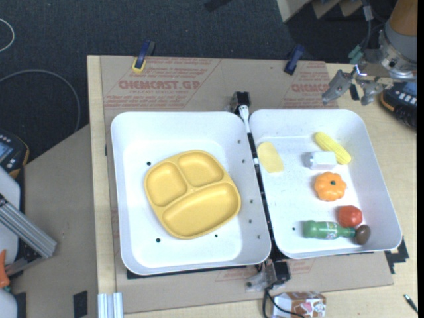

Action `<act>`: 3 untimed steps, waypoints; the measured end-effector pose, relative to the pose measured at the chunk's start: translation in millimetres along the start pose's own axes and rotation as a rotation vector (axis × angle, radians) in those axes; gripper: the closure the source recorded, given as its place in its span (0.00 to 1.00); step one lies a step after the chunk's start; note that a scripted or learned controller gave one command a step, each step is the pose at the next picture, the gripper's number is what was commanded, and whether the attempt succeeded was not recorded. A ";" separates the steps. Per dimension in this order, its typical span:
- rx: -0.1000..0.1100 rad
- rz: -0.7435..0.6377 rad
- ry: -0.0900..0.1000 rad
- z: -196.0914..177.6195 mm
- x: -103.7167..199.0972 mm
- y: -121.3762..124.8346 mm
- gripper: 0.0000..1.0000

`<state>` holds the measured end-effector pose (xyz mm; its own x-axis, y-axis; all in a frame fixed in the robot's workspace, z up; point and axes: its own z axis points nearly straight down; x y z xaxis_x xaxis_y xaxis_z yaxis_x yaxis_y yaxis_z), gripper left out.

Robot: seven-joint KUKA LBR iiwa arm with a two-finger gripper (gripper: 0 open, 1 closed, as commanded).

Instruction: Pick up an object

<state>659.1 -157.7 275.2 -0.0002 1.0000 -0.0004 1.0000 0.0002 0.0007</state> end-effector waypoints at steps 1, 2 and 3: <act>-0.004 -0.001 -0.001 -11.4 0.0 0.7 1.00; 0.015 0.008 0.003 63.6 -37.9 -111.5 1.00; 0.013 -0.006 0.008 173.8 41.6 -109.3 1.00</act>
<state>549.9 -116.2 101.3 -0.0063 1.0000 0.0073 0.9999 0.0064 -0.0126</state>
